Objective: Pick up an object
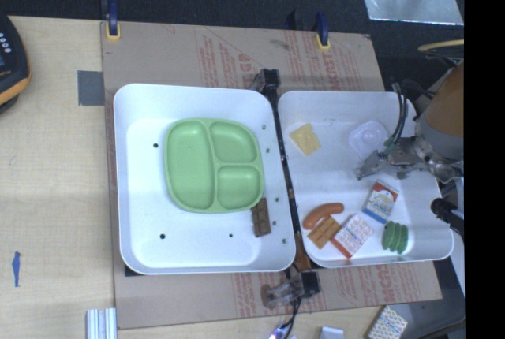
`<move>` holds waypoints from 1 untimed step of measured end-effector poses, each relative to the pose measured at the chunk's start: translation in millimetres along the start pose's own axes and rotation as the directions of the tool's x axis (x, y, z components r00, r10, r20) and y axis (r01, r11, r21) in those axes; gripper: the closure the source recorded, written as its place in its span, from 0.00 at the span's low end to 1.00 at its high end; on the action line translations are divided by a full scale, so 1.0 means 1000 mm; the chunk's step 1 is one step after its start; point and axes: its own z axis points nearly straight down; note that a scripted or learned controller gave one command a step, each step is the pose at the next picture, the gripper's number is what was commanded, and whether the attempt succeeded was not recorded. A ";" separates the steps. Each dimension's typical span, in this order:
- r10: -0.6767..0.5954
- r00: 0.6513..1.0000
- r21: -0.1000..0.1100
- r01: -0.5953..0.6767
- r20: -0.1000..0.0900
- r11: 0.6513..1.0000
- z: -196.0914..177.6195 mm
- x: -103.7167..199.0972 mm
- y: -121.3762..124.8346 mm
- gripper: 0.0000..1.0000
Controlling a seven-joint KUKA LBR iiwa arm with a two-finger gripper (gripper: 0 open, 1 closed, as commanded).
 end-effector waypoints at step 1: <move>0.002 1.000 0.009 -0.002 -0.002 1.000 0.001 0.001 -0.033 0.00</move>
